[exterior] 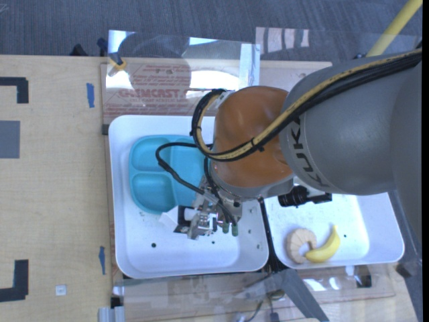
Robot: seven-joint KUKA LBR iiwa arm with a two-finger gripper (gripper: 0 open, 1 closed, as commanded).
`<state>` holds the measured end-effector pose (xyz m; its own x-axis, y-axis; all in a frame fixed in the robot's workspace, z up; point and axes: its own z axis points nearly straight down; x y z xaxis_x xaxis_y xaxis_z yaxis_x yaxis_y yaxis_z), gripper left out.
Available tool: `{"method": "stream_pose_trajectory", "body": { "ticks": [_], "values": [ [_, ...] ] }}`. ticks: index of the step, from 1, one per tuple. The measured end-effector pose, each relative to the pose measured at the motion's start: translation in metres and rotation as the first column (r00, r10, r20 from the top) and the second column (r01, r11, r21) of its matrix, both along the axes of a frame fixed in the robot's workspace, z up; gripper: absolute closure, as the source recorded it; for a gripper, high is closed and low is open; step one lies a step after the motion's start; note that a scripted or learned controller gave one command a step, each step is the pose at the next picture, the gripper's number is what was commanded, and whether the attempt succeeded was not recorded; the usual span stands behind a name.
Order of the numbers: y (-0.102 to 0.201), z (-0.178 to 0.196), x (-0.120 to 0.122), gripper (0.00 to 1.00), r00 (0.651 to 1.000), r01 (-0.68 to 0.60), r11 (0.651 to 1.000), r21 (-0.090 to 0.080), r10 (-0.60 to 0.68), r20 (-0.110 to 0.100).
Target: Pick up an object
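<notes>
Filling the right of the view, nearest the camera, the grey arm [355,133] is reaching over the left bin [134,260]. Its gripper [201,223] is hanging low just beside the near right edge of the blue tray [157,180], which is lying in this bin. Nothing is showing between the tips, and whether they are open or closed I cannot tell. In the right bin [382,243] a banana [325,247] is touching a pale round object [298,241]. Judging from this, the pick is not yet done; grasping and lifting are remaining.
</notes>
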<state>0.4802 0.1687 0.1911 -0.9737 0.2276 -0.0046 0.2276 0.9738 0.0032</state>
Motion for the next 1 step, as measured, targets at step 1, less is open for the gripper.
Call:
{"method": "stream_pose_trajectory", "body": {
  "ticks": [1],
  "values": [
    [0.0403, -0.0871, -0.0007, 1.0, 0.943, 0.333, 0.943, 0.0, -0.333, -0.004]
  ]
}}
